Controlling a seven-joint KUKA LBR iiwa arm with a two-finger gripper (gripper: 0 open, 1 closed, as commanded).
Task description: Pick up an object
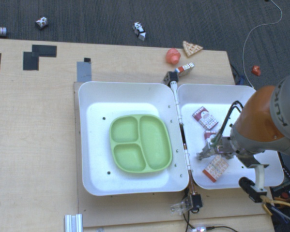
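The right bin (241, 93) holds a red and white packet (204, 117) near its back left. A flat red and tan box (215, 168) lies near its front left, and a small reddish item (210, 136) sits between them, partly hidden. My gripper (207, 152) hangs low over the bin's left half, just above the flat box and close to the small reddish item. The grey arm with its orange band (258, 120) covers the bin's right side. Nothing shows clearly held.
The left bin (94, 129) bears a green divided plate (140, 143). Behind the bins lie a red ball (173, 56), a pizza-slice toy (192, 48) and a small tube (185, 68). Cables run along the bench's right and front edges.
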